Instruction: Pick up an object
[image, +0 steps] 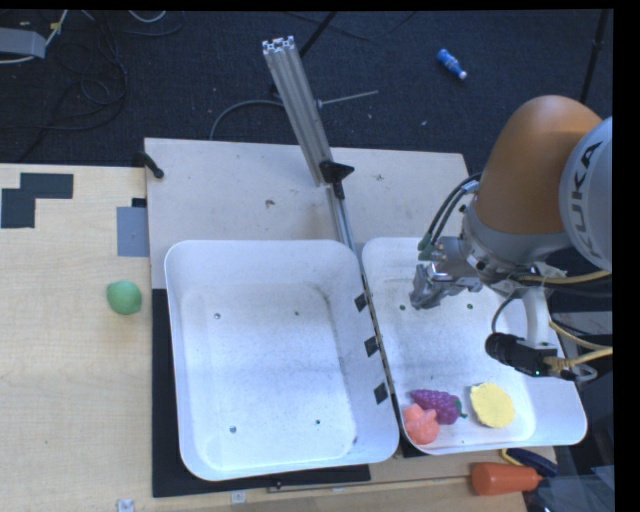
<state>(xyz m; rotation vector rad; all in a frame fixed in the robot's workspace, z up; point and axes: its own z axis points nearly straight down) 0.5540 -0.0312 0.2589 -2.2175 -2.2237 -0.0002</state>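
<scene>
The grey metal pincer (428, 291) is seen over the right white bin (560, 425), its grip state not told; the round yellow toy (492, 405) at the near edge should be approached from straight above.

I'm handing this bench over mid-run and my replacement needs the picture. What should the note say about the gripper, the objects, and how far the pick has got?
Gripper: over the upper part of the right bin, away from the objects; whether it is open or shut is unclear from this angle, and nothing shows in it.
Objects: purple toy, orange toy and yellow toy lie along the right bin's near edge. A green ball sits on the bench left of the left bin.
Done: nothing picked.
Left: move to an object, grasp, lift.
</scene>
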